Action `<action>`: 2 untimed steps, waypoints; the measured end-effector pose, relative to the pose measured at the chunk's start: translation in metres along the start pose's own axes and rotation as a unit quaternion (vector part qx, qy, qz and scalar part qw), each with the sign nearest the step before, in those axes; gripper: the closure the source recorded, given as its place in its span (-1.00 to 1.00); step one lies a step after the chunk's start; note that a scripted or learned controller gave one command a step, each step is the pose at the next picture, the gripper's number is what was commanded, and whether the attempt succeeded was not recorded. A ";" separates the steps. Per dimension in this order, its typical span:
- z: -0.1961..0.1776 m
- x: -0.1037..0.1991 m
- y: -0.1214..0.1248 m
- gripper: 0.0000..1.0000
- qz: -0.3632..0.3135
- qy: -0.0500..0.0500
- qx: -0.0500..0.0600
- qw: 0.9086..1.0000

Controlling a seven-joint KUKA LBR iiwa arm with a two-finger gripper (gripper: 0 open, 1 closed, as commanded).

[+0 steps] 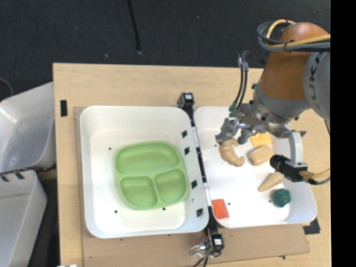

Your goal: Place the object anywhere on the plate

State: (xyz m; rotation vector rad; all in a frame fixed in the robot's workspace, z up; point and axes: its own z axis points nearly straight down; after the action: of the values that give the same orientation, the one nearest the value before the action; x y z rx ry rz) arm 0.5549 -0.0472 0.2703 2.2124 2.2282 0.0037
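The arm (pixel 289 65) is cut off by the right edge and hides the far right corner of the right bin (pixel 245 204). The gripper (pixel 232 131) sits over the croissant (pixel 231 152), its fingers too small to read. A yellow block (pixel 261 139) lies half under the wrist

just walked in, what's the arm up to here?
The grey KUKA arm's gripper is down in the right white bin, right above a tan croissant-shaped toy. Whether it has hold of it can't be told from this view. Also in that bin: a yellow cheese-like wedge, a beige bread-like block, a tan cone, a teal ball and an orange-red block. The green three-compartment plate sits in the left white bin with nothing on it yet.
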 end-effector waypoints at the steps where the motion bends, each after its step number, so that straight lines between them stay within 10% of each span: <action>1: -0.003 0.054 0.024 1.00 0.000 0.000 0.000 1.000; 2: 0.008 0.098 0.038 1.00 0.001 0.000 0.001 1.000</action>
State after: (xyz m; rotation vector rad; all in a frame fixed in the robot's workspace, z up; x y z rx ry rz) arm 0.5925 0.0510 0.2620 2.2141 2.2266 0.0015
